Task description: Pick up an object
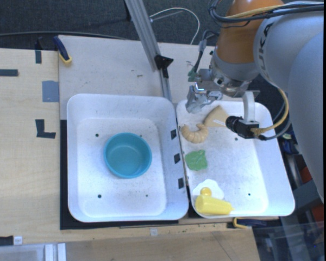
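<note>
Pale wood bench (pixel 22 162) with dark tape marks at its left side, dark floor behind its far edge, and two shallow white bins side by side on a black mat near the front edge. Left bin (pixel 81 200) carries one thing — a blue bowl (pixel 128 155), upright, sitting approx. mid-floor, a bit toward the right wall. Right bin (pixel 261 194) carries the rest: a tan croissant-shaped piece (pixel 194 134) in the far-left corner area, a tan wedge-like piece (pixel 215 116) just beside it toward the far edge, poss. touching it, though the view is too soft there to be sure; a green leaf-like piece (pixel 196 160) close to the left wall, mid-way down; a white fried-egg piece w/ yellow yolk (pixel 207 191) in the near-left corner, and a yellow bottle-shaped thing (pixel 212 205) lying on its side at the near edge, touching or overlapping the egg. The arm (pixel 293 48) comes in from the right, orange band up top, w/ the gripper (pixel 198 99) low over the right bin's far-left corner, just above the croissant and wedge — whether the claw is open or closed, can't tell, as the metal tip blurs into the bin rim. A grey slanted pole (pixel 146 31) crosses the far edge of the bench, between the bins.
</note>
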`<state>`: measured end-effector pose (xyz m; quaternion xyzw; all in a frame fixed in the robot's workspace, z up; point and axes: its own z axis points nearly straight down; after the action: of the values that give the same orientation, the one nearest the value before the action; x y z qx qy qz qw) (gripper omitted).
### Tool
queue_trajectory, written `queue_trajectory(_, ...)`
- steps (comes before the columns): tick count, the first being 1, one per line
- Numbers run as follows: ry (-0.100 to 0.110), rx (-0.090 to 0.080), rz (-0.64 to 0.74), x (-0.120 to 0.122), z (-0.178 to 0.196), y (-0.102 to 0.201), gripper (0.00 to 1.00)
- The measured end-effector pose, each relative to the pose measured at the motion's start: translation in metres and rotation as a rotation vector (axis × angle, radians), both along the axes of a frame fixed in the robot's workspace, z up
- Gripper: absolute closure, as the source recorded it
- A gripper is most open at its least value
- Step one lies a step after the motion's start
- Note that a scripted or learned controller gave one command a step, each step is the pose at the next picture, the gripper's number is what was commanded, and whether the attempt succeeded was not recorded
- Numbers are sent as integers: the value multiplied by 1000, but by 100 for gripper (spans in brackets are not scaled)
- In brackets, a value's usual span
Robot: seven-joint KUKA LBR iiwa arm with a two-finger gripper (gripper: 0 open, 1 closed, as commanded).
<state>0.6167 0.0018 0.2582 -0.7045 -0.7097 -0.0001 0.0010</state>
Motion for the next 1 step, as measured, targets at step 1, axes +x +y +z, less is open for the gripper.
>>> queue_trajectory(1, -1, 0, -1, 23, -1, 50, 100)
